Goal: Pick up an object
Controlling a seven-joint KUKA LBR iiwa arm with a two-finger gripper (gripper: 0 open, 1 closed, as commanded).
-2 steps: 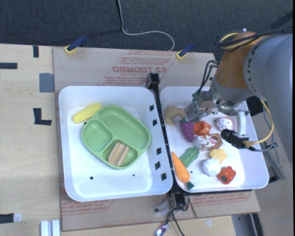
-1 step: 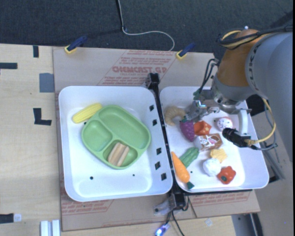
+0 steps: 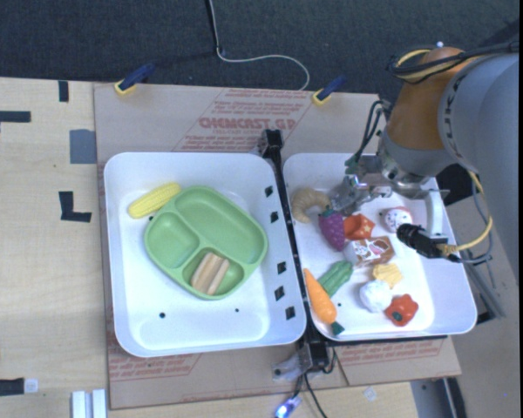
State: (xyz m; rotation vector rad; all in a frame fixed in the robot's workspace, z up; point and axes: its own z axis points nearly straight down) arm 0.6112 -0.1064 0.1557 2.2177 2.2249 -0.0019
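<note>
Purple grapes (image 3: pixel 332 229) sit jammed between the croissant (image 3: pixel 309 202) and orange piece (image 3: pixel 360 226) in the right bin (image 3: pixel 458 307), so my claw (image 3: pixel 347 192), hovering just above (can't tell if it's spread), could easily snag a neighbour instead.

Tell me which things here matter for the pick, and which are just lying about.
In play:
end effector, low over the right bin
purple grapes and orange-red toy, nearest it

Lying about:
carrot
green vegetable
red pepper
green plate and corn cob, left bin
</note>
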